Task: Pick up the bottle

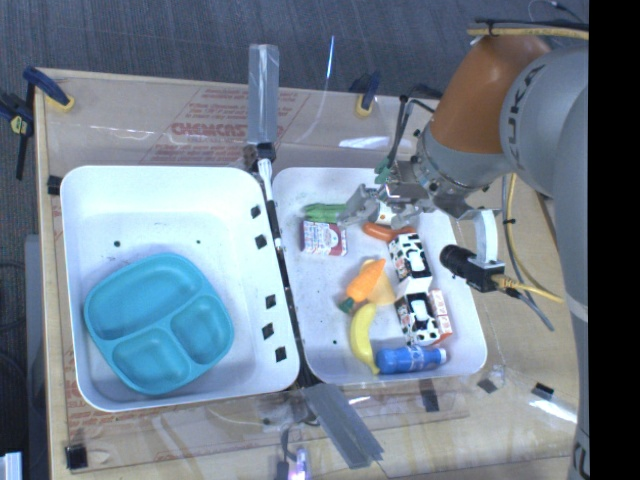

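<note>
The bottle (410, 358) is blue with a pale cap end. It lies on its side at the front edge of the right bin (300, 318), just right of a banana (361, 330). My gripper (372, 205) hangs over the back part of that bin, between a green item (322, 211) and a small orange piece (378, 232). It is well apart from the bottle, which lies towards the front of the bin. Nothing can be seen held in the gripper.
The right bin also holds a red and white carton (323, 237), two cow-patterned cartons (408, 256) (422, 316) and an orange object (368, 281). A blue divided tray (158, 320) lies in the left bin (150, 193). The arm's orange band (480, 98) looms over the back right.
</note>
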Controlling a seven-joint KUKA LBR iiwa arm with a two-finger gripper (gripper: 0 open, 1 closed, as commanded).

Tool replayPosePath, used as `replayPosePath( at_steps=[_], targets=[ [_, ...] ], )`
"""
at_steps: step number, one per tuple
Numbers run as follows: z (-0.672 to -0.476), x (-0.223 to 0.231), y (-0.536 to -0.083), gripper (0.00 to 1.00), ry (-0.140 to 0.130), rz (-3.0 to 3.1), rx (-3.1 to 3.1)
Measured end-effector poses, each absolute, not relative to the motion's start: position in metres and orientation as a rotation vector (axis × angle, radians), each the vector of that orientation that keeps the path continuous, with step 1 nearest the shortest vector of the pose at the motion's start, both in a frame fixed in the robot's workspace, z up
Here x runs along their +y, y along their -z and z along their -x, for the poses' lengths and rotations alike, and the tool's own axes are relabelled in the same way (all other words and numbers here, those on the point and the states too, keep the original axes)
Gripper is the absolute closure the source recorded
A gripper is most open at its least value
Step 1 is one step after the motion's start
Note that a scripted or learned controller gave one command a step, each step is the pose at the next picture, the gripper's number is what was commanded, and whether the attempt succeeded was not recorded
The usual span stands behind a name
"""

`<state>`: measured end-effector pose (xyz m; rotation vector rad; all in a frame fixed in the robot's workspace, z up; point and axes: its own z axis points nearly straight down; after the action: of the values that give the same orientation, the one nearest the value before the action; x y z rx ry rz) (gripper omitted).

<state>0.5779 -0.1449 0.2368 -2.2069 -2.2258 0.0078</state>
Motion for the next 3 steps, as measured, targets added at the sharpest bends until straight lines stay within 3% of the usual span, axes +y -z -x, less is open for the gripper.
replayPosePath(
  at_steps=[1,2,3],
  targets=[
    [-0.492,-0.042,-0.188,0.0,-0.01,2.196,-2.235],
    [-0.542,-0.023,-0.188,0.0,-0.01,2.267,-2.167],
    [-0.575,0.056,-0.188,0.0,-0.012,2.376,-2.047]
  ],
)
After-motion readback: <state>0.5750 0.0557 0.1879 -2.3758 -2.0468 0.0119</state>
